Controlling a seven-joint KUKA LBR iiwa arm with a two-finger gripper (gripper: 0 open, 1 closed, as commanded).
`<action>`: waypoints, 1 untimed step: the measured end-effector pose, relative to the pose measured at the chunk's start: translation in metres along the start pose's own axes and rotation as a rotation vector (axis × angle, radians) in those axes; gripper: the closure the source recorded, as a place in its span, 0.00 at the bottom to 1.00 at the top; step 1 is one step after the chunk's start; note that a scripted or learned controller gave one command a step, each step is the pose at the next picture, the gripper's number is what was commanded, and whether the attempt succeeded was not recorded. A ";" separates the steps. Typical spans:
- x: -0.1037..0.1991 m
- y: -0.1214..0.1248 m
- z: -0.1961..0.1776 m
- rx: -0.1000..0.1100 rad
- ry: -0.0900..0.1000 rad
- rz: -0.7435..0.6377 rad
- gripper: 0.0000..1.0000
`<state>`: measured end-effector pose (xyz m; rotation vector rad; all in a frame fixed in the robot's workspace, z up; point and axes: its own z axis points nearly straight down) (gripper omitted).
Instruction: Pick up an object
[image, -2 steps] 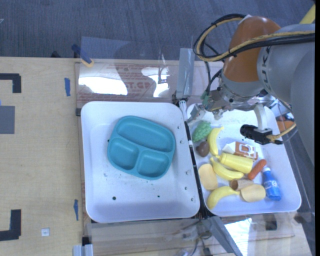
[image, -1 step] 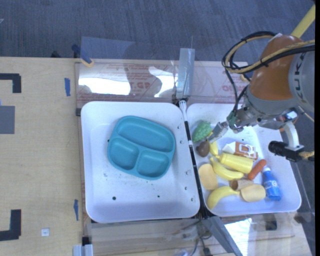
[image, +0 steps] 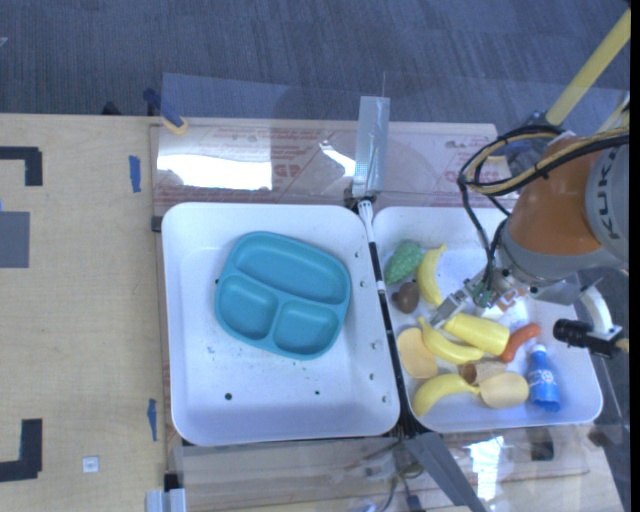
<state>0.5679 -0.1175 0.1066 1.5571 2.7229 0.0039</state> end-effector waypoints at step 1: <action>-0.001 0.000 -0.007 0.000 0.000 0.003 1.00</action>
